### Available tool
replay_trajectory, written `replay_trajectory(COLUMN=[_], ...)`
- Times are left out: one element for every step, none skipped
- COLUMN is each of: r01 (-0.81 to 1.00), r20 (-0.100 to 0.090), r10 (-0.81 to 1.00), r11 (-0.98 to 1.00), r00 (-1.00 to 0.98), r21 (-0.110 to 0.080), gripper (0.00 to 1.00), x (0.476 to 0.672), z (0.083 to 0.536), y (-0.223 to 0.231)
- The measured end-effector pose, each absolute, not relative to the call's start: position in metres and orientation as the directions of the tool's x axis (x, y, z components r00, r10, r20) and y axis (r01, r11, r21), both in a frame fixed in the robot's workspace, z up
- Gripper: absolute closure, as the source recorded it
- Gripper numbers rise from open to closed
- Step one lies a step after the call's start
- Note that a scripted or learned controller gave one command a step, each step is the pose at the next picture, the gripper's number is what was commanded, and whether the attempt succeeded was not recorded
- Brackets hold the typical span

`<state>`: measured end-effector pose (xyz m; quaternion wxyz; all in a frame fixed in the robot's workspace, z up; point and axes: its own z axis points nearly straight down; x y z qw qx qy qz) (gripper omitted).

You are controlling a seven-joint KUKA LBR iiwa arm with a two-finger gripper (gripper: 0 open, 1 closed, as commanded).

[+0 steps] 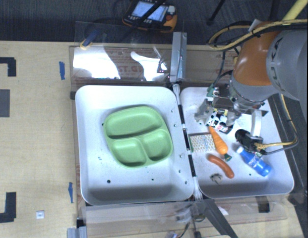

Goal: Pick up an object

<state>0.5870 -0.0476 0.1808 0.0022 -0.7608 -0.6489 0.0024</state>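
Carrot (219, 141) lies in right-hand bin (273, 182) (tan bench (30, 133) around).

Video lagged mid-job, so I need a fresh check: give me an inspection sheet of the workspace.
Surface: left bin and right bin, both white, side by side on a wooden bench.
Job's things: in the right bin, carrot, sausage, blue object, patterned pad, small grey piece.
Clutter: green divided plate in the left bin.
Grippers: gripper low over the right bin's back part, near the carrot's top end.
Cables: yellow cable looping behind the arm.
Surroundings: handheld pendant beyond the bench; blue tape marks.
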Motion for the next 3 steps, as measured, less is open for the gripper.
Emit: replay_trajectory(r01=[0.996, 0.996, 0.987], r20=[0.0, 0.0, 0.001], r10=[0.996, 0.996, 0.987], r11=[-0.093, -0.093, -0.161], r00=[0.093, 0.093, 0.161], r21=[0.003, 0.003, -0.003], gripper=[0.0, 1.0, 1.0], x=[0.578, 0.579, 0.511], z=[0.086, 0.094, 0.184], y=[-0.104, -0.105, -0.039])
